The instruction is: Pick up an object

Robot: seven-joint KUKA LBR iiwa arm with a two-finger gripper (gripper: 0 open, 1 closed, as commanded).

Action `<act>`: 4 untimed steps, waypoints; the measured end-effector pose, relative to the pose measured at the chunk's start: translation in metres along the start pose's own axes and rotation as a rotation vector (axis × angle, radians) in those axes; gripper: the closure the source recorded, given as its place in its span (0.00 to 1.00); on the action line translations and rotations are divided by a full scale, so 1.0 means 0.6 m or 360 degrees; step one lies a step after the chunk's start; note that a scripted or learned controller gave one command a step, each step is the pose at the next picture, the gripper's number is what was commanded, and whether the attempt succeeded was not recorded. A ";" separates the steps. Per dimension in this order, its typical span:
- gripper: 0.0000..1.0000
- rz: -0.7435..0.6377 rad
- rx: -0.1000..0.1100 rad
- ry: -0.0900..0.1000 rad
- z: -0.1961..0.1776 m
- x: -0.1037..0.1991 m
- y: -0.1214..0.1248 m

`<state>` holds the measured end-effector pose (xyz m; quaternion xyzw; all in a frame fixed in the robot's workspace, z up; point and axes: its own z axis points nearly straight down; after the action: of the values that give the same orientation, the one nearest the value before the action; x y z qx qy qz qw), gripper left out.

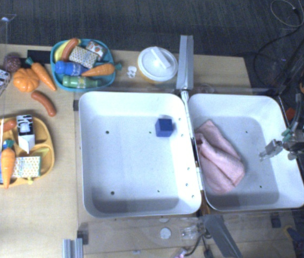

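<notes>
White plastic makes both shallow bins on the wooden worktop point(60, 198). In the left white bin point(136, 198) we see one small blue cube point(164, 127), lying near the far right corner, close to the wall between the bins but not touching it. In the right white bin point(259, 198) we see a crumpled pink cloth point(219, 157), lying against the left wall. On the worktop to the left, a round blue bowl point(60, 82) holds toy vegetables and small boxes, and a yellow divided tray point(47, 144) holds a toy carrot and small cartons. A white round lid on a yellow cup point(158, 64) stands behind the bins. The tool point(273, 148) of the grey arm is above the right side of the right bin, well apart from the cloth. We cannot tell how far it is open, and we see nothing in it.
</notes>
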<state>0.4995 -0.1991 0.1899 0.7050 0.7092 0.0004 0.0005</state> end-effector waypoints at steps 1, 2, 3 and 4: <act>0.00 -0.0002 -0.0018 -0.0004 0.166 0.101 0.087; 0.00 -0.0195 -0.0021 -0.0005 0.166 0.175 0.107; 1.00 -0.0193 -0.0033 -0.0008 0.146 0.174 0.111; 1.00 -0.0640 -0.0005 -0.0002 0.008 0.222 0.181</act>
<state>0.6075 -0.0653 0.1854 0.5493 0.8357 0.0010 0.0021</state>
